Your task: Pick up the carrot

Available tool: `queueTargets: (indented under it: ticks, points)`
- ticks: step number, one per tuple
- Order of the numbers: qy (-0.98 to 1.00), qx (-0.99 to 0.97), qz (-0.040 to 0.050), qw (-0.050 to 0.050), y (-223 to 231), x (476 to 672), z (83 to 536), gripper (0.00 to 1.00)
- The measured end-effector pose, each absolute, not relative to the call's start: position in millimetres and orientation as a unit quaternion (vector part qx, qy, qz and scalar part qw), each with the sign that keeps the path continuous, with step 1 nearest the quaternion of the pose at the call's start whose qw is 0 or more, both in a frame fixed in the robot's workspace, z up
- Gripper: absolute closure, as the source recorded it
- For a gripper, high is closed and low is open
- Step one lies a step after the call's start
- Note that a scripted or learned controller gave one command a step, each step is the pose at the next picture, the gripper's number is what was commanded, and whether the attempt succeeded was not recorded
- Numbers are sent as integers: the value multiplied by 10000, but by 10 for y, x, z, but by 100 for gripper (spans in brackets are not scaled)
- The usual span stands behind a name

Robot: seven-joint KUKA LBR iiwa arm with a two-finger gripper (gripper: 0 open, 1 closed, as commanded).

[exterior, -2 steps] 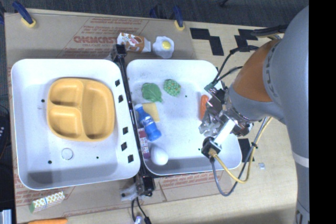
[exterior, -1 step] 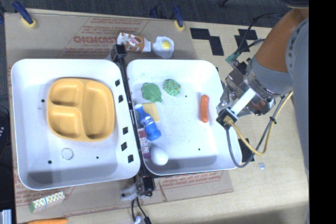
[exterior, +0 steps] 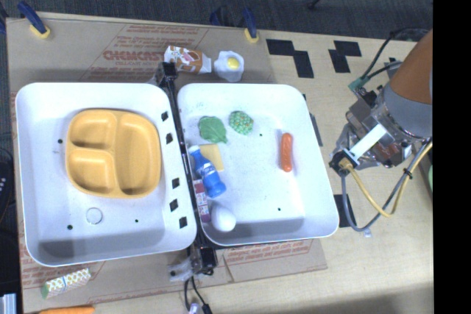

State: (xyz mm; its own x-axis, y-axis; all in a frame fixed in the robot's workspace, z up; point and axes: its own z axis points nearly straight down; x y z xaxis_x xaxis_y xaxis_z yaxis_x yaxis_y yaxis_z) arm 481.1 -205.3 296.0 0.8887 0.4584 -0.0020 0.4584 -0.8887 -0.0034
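Gripper (exterior: 344, 160) at 3 o'clock outside right bin (exterior: 313, 213), grip state unreadable, arm cut off, carrot (exterior: 286, 151) long axis 12-to-6, ends indistinct

Orange carrot (exterior: 286, 151) lying in right bin (exterior: 313, 180)

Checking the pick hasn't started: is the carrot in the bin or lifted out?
In. The carrot lies flat on the right bin's floor; the gripper is outside the rim.

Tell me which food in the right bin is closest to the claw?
The orange carrot. It lies alone on the bin's right side, nearest the claw, while the green leaf and bumpy green ball sit farther left.
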Motion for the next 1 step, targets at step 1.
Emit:
queueTargets:
  ticks: [1]
  points:
    - [-2451, -9695, 11, 18, -2108, 4763, 3402, 100]
